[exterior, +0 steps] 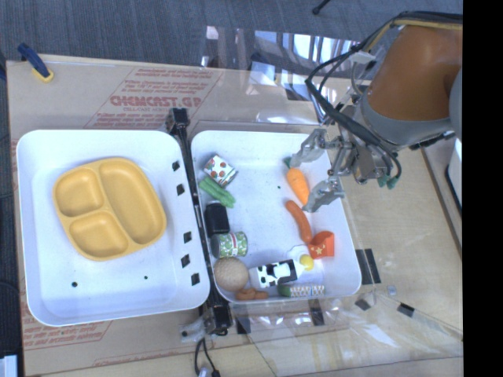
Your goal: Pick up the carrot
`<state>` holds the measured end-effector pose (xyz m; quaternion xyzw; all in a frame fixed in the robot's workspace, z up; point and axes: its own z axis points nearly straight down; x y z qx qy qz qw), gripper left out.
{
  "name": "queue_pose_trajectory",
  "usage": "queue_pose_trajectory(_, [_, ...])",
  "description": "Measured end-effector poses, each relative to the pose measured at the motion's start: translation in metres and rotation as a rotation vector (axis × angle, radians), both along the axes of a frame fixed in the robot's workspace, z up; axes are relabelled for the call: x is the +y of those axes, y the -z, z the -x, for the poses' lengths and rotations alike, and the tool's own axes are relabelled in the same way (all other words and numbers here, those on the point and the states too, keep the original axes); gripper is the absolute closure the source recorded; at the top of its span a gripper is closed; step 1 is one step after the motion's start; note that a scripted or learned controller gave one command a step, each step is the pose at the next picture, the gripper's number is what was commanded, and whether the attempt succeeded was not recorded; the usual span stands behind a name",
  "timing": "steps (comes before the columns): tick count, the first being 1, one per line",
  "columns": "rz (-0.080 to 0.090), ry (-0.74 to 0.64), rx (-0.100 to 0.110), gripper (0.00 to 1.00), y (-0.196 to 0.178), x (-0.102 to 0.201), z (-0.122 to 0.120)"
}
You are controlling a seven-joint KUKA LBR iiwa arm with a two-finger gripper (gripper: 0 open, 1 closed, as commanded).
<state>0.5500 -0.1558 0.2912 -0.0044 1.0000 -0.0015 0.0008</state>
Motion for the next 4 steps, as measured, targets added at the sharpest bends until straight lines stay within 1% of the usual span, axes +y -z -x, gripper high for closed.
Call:
queue_pose_trajectory(1, [-0.001, 0.244, 0.000, 0.00, 0.042, -0.028, -0.035])
queue_pose_trajectory(2, [-0.004, 0.381, 0.013, 0.00, 0.168, -0.037, -0.066])
queue_pose_trajectory(3, [-0.003, 0.632, 0.001, 0.00, 0.198, -0.052, -0.040])
queue_pose_trajectory(4, [-0.003, 0.623, -0.002, 1.00, 0.187, -0.051, -0.042])
